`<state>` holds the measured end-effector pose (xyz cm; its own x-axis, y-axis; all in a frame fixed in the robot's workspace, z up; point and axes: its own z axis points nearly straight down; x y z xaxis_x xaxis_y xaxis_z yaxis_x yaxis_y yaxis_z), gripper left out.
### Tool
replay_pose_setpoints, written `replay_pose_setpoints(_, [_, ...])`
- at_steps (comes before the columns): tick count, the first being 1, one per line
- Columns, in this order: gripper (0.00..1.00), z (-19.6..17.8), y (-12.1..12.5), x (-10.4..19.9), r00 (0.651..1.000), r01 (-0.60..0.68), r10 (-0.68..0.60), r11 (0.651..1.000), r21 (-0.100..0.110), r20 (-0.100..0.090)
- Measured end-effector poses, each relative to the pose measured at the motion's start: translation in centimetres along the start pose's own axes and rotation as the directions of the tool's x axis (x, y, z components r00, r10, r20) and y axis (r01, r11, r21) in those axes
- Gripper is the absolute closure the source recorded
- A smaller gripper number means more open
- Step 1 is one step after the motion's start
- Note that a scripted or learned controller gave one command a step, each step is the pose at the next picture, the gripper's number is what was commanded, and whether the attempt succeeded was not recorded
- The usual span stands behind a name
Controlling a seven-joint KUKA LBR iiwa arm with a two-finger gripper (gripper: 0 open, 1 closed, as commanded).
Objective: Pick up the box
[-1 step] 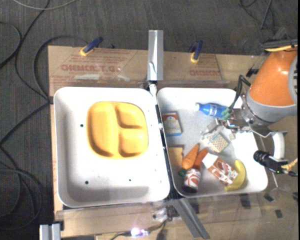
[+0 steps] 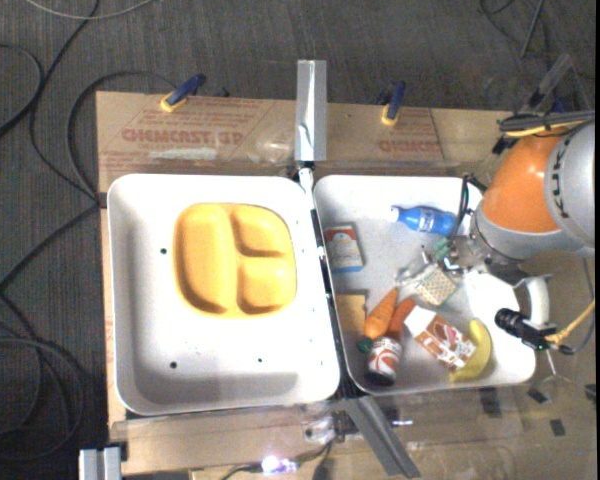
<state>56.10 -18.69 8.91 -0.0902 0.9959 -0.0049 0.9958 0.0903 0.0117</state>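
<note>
- Box: the small flat pack with blue and red print lies flat on the floor of the right bin, close to that bin's left wall. It is well apart from the gripper, off toward the view's left.
- Yellow tray: it sits in the left bin, farther from the gripper than anything else, with the bins' shared wall between them.
- Carrot and can: they are on the near side of the gripper and to its left, touching or nearly so.
- Checkered packet: it is just beside the gripper on the near side. I cannot tell whether it is gripped or merely lies under it.
- Red-and-white carton and banana: they lie nearer the camera than the gripper.
- Blue bottle: it is just beyond the gripper.
- Gripper: it is low over the bin's middle, and I cannot tell whether it is open or closed.
- Progress: as I judge it, the box is not yet lifted. Reaching it, closing on it and raising it are all left.
</note>
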Motion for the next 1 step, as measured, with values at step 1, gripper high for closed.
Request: replay_pose_setpoints(1, [1.00,-1.19,0.22,0.09,1.000,0.000,0.000,1.000,-0.004,-0.002])
